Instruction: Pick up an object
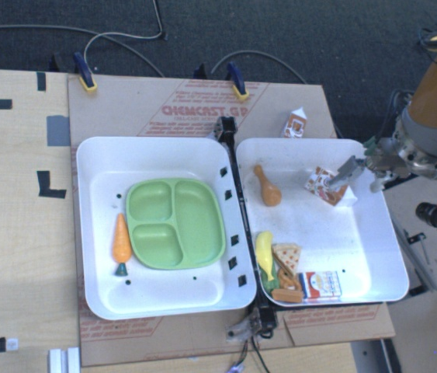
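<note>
The left shallow white bin (94,208) holds a green divided plastic plate (175,224) and an orange toy carrot (121,239); whether the gripper (358,169) is gripping anything, I cannot tell.

Both bins (94,208) look like smooth, faintly glossy white plastic. The divided green plate (175,224) is matt plastic, and so is the orange carrot (121,239). Under the bins lies rough brown cardboard (156,111) with red print, on a pale wood-grain surface (8,239).

Desk (16,231) has a cardboard sheet (195,107) clamped on, two white bins (94,208) side by side, plus a small carton (296,123).
</note>
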`<state>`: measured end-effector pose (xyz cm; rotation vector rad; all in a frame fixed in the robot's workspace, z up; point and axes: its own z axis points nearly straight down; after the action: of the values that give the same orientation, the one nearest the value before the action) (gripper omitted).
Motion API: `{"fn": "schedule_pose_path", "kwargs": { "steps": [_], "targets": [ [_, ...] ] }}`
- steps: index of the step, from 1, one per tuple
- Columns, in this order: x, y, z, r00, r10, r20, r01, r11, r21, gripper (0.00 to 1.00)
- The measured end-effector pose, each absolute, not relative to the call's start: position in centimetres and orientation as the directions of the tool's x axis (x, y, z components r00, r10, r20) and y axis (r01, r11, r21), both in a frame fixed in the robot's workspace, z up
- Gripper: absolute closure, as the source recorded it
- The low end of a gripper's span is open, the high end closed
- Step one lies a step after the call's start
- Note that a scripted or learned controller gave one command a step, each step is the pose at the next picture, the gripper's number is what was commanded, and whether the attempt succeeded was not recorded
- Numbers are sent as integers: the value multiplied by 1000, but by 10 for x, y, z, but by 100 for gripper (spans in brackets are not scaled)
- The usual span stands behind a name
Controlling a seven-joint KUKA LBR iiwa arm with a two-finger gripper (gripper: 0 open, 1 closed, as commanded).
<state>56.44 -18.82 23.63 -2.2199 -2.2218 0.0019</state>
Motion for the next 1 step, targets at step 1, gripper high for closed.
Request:
{"fn": "schedule_pose_path", "kwargs": {
  "steps": [1],
  "targets": [
    [589,-102,163,-3,1000,2,1000,3,-3,0]
  ]
}}
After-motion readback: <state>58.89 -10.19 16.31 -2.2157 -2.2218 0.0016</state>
